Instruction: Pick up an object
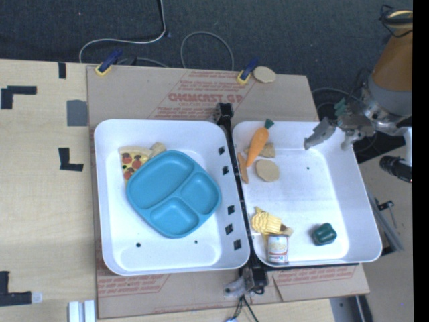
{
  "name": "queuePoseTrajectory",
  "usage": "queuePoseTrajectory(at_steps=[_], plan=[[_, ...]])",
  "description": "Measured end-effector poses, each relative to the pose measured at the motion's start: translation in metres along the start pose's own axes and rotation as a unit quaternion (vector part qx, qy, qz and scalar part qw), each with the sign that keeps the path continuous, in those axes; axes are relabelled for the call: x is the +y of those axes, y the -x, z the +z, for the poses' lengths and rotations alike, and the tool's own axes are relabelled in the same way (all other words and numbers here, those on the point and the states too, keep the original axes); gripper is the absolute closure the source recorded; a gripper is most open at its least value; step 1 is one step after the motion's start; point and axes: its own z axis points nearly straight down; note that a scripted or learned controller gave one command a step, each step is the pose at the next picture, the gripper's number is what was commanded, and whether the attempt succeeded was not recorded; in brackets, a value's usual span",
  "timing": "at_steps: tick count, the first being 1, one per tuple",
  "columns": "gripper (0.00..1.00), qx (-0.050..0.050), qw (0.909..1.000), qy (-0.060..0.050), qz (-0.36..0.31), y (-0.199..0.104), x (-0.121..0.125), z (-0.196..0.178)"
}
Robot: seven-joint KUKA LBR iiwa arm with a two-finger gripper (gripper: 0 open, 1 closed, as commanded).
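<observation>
Nearest the lens, a small can (pixel 277 249) is stood upright at the right bin's (pixel 352 200) front edge, well below and left of the gripper (pixel 332 134). Just above the can a yellow corn piece (pixel 265 221) is laid; a dark green lump (pixel 324 234) is seen to the can's right. Left of the gripper, a toy carrot (pixel 257 145) and a tan disc (pixel 268 172) are placed. Gripper fingers are spread apart, nothing held, hovering at the bin's upper right corner. Far left, a blue divided plate (pixel 174 193) and pizza slice (pixel 133 160) are set in the left bin (pixel 107 200).
</observation>
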Motion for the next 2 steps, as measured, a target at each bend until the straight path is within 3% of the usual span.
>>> queuePoseTrajectory(at_steps=[1,2], plan=[[0.00,0.002,1.0000,-0.004,-0.002,-0.056,0.007,0.134],[0.00,-0.001,1.0000,0.001,-0.001,-0.087,0.044,0.161]])
